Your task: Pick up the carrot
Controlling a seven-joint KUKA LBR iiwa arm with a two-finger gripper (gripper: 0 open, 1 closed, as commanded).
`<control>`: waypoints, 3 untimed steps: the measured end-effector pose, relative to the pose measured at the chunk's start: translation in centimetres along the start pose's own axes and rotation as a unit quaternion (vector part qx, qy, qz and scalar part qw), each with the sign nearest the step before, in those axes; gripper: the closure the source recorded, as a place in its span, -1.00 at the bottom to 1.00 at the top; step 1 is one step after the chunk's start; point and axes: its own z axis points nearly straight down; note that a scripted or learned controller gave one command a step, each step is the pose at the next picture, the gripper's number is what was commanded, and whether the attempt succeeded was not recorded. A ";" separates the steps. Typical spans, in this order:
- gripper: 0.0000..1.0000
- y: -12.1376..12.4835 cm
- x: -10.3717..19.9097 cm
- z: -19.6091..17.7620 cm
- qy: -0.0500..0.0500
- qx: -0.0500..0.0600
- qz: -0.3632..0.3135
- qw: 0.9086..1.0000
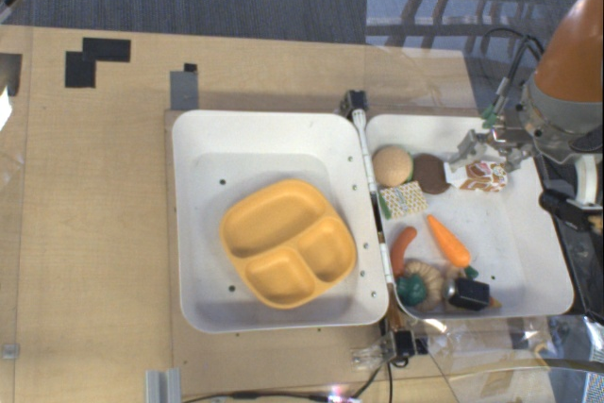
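Camera view | carrot [449,242] in right bin [528,241] | gripper [491,144] grip state unclear | no legible writing

Two white bins sit side by side on the wooden bench: the left bin [198,203] holds a yellow divided plate [288,243], and the right bin [528,241] holds a jumble of toy food. The carrot [449,241] lies slantwise near the middle of the right bin, with a red pepper [403,248] just to its left and a tan ball [393,165] and a brown disc [431,173] farther up. The gripper [491,144] hangs over the bin's upper right part, above a small patterned packet [485,175], well apart from the carrot.
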 end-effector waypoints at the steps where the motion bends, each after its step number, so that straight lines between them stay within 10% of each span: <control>1: -1.00 -3.7 2.9 12.6 -0.001 -0.005 -0.119 0.993; 2: 1.00 -3.4 3.1 11.3 -0.001 -0.010 -0.120 0.993; 3: 1.00 -6.8 8.8 -1.9 0.000 -0.007 -0.085 0.996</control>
